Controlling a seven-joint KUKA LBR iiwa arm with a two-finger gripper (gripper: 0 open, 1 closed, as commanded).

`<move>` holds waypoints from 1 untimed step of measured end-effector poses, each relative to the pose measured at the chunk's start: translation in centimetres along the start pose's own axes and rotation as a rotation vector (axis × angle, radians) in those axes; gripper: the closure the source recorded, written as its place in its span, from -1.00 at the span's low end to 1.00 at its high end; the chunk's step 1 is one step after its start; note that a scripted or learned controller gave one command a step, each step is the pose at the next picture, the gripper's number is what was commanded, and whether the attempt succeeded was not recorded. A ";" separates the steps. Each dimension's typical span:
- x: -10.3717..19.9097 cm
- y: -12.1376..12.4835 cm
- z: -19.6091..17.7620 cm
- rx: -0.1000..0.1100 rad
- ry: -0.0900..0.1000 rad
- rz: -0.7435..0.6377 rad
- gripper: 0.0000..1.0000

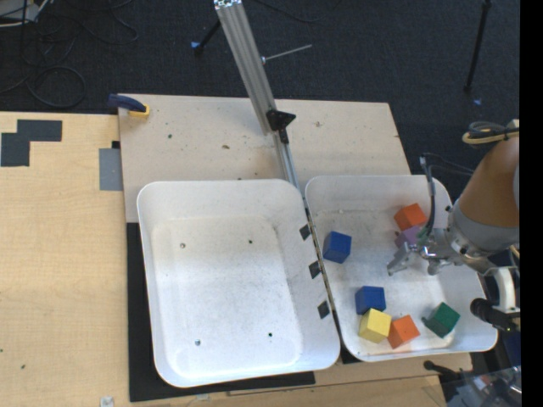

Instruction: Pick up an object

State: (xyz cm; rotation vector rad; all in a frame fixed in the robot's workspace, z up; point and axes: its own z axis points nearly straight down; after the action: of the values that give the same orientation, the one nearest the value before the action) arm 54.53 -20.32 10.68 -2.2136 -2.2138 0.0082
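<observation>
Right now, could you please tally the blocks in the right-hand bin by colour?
Blue: 2, one near the divider, one lower down
Orange: 2, one at the top, one near the front
Yellow: 1
Green: 1
Purple: 1, partly hidden by the gripper
Total: 7

Even, bright overhead light, soft shadows, slightly grainy, mild blur.

Coloured blocks (371,298) scattered (purple half-hidden) in right bin (356,195).
</observation>
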 end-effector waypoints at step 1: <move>0.0 0.1 1.5 -0.008 -0.003 0.002 -1.00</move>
State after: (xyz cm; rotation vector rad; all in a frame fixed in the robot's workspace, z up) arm 54.60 -20.29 9.13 -2.2204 -2.2171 0.0027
